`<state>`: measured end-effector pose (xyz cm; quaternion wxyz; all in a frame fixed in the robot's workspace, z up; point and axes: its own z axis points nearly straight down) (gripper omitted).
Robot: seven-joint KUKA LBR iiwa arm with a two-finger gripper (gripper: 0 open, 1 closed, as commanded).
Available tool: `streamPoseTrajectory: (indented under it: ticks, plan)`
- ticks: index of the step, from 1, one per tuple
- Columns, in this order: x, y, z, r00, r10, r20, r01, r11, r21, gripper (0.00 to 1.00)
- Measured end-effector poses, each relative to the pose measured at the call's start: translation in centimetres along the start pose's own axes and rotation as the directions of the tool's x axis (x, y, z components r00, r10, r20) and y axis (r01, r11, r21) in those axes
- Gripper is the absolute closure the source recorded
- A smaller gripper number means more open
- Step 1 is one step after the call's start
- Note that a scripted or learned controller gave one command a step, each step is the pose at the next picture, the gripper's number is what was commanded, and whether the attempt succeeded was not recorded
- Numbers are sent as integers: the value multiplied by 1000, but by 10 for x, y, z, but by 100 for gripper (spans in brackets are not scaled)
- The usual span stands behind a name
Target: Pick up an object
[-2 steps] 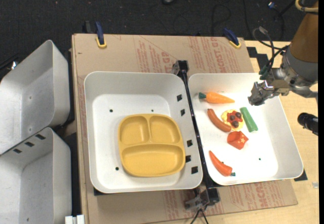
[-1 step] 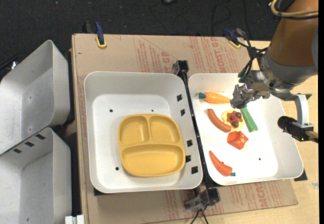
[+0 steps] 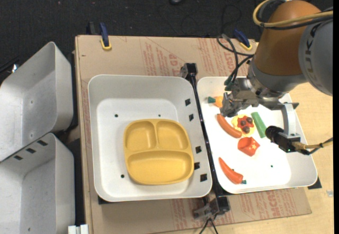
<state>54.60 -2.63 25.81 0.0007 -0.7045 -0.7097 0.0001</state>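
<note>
findings, camera view:

- gripper (image 3: 229, 107) sits low over the right bin (image 3: 275, 174), at abt 10 o'clock of the bin's floor, close to the wall shared w/ the left bin (image 3: 106, 122).
- grip state: cannot tell if open or closed, as the wrist body hides the tip. nothing seen held.
- likeliest target: sausage (image 3: 228, 125), lying flat on the bin floor, long axis running 10 to 4 o'clock. it lies just beside the gripper at 6 o'clock. its upper end is near the tip, but contact can't be confirmed.
- other items: orange bit (image 3: 212, 100) just beside the gripper at 9 o'clock, grapes (image 3: 244, 122) near at 4 o'clock, green piece (image 3: 258, 121) past the grapes, pepper (image 3: 248, 146) and chili (image 3: 231, 170) well apart toward 6 o'clock.
- left bin holds a yellow plate (image 3: 158, 152). no action there.

risks (judgement):

1. off-centre close: gripper looks to be over the sausage's end, not its middle. a close here could pinch the tip and squirt it out or tilt it.
2. clutter: grapes lie near the sausage's 3 o'clock side, so a descent may nudge them or catch two items.
3. wall proximity: drift toward 9 o'clock could strike the bin wall or push the orange bit into it.
4. empty close: if alignment is off, it comes up w/ nothing.
</note>
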Motion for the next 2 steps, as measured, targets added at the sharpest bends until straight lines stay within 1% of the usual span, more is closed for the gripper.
streamPoseTrajectory:
  ticks: [1,2]
  plan:
    - [50,-1,10,1000,0,0,0,1000,1,100]
    - [109,-14,24,1000,-1,-1,1,1000,2,100]
